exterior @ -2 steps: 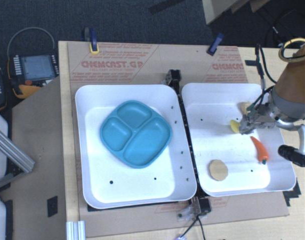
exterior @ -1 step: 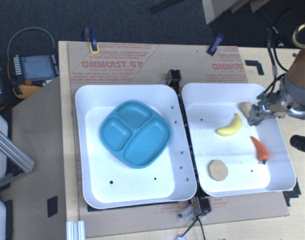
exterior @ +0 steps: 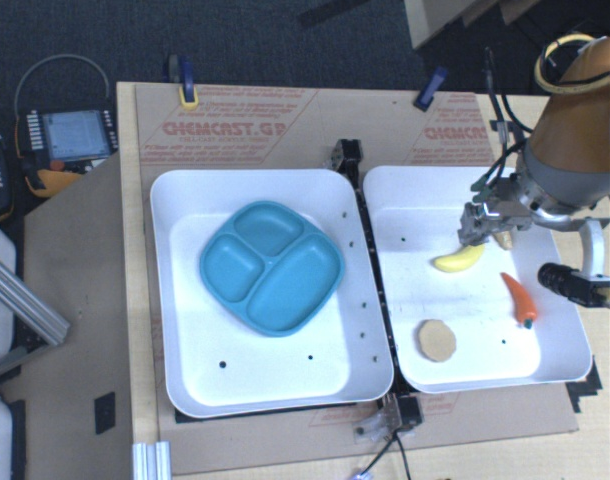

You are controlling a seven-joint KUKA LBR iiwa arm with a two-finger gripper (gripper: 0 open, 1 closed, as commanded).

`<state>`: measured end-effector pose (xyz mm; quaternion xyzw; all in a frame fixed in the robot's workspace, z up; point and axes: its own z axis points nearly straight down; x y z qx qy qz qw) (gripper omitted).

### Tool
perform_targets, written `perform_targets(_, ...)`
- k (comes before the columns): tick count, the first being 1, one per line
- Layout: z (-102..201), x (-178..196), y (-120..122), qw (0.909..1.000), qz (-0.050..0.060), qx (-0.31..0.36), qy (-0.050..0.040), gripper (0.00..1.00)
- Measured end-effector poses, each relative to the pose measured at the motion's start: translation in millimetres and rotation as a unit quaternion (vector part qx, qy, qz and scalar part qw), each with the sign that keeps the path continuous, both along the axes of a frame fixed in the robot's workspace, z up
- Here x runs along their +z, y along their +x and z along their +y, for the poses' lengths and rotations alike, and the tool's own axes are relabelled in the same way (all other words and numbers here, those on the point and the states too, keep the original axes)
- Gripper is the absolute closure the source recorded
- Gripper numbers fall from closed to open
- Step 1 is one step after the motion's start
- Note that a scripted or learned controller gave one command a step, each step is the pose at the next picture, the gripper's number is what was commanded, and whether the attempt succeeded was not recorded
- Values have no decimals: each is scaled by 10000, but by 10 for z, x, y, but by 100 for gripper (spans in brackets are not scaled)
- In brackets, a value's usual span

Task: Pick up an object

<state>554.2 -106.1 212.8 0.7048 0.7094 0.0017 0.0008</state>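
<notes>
The claw point(exterior: 482, 226) hovers low in the right bin point(exterior: 405, 358), just above the banana point(exterior: 459, 259) — I cannot tell how it is set. To do this well it wants to come straight down over the banana's middle, clear of the carrot point(exterior: 519, 299) and the round biscuit point(exterior: 436, 340) nearby.

Both white bins, the left bin point(exterior: 175, 268) and the right bin point(exterior: 405, 208), look like smooth, faintly glossy plastic, and they rest on a matt brown board point(exterior: 285, 128) like cardboard or paper-faced sheet, printed in red. The blue divided plate point(exterior: 272, 266) in the left bin looks like smooth plastic with a soft sheen. In the right bin the banana point(exterior: 458, 259) and carrot point(exterior: 518, 298) look like smooth plastic, the tan disc point(exterior: 437, 340) matt, and the gripper point(exterior: 482, 223) near the far edge is dull grey metal.
</notes>
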Motion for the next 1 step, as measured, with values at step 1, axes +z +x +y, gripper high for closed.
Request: perform_targets(1,425,4,133,10000,4,-6,-4,100)
